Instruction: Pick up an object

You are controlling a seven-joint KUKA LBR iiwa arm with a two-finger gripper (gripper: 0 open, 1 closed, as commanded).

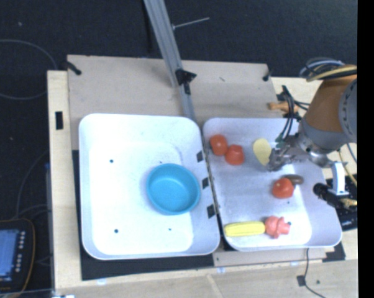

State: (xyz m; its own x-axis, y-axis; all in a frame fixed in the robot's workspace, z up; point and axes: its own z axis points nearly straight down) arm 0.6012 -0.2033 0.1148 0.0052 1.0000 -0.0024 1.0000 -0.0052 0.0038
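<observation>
No lettering is legible anywhere. The gripper (278,159) sits low in the right bin (249,194), touching a pale yellow rounded piece (261,150); whether its pincer is spread or pressed together I cannot tell. Nearby lie glossy toy tomatoes (218,144), a corn cob (244,229) and a pink figure (276,226). A smooth blue bowl (172,188) rests in the left bin (112,141).

We see two white bins, the left bin (100,135) and the right bin (249,197), on a pale tan bench (125,82) against a dark floor. The left bin holds a plain sky-blue bowl (172,189). In the right bin we see two orange-red pieces (218,144) (234,154), a pale yellow piece (261,150), a red tomato-like toy (282,188) with a brown top, a yellow corn-like piece (244,229) and a pink toy (276,226). The arm (327,113) is grey with an orange band.
</observation>
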